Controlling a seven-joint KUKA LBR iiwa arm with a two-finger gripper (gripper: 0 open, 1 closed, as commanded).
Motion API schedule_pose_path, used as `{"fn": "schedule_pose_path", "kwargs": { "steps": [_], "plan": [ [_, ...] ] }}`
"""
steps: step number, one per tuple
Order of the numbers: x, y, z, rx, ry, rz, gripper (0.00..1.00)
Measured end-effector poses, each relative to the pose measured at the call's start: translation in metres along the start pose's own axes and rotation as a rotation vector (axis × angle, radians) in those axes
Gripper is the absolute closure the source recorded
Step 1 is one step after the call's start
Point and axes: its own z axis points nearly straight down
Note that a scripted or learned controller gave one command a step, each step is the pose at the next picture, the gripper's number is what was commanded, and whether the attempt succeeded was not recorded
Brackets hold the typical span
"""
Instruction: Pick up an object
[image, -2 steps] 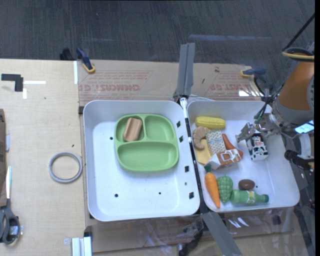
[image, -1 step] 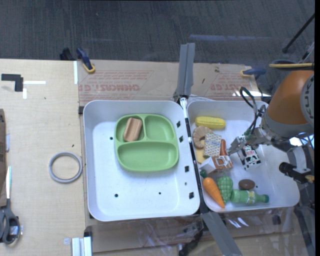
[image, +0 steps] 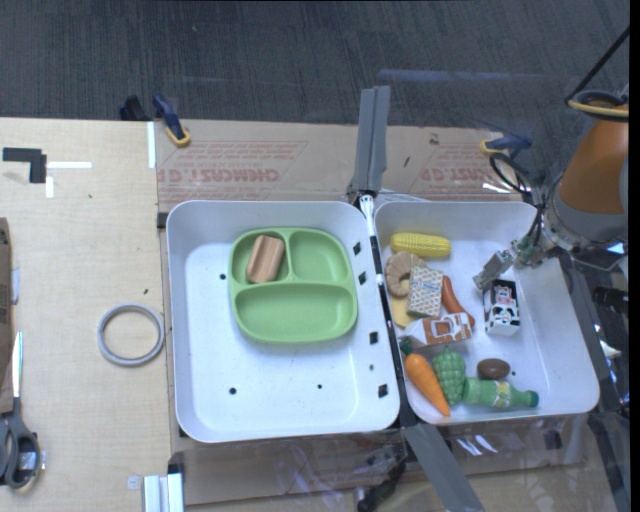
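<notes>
The gripper hangs over the right bin, near that bin's right wall and toward its far side. I cannot tell if it is squeezed or let go, and nothing can be seen caught in it.

Just below the gripper, on the bin floor, lies a small black and white carton. It is very close to the gripper tip, but I cannot tell if they touch.

The other toys lie more to the left of the bin. A yellow corn cob sits near the far wall. A carrot and a green bottle lie by the near edge, with a small brown piece just above the bottle.

The left bin holds a green plate with three parts. A tan bread roll lies in the plate's far left part.

On the bench, left of the bins, rests a grey ring.
</notes>
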Motion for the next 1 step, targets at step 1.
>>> {"fn": "schedule_pose_path", "kwargs": {
  "steps": [1],
  "plan": [
    [0.0407,-0.0295,0.0007,0.002,-0.001,0.104,0.0]
  ]
}}
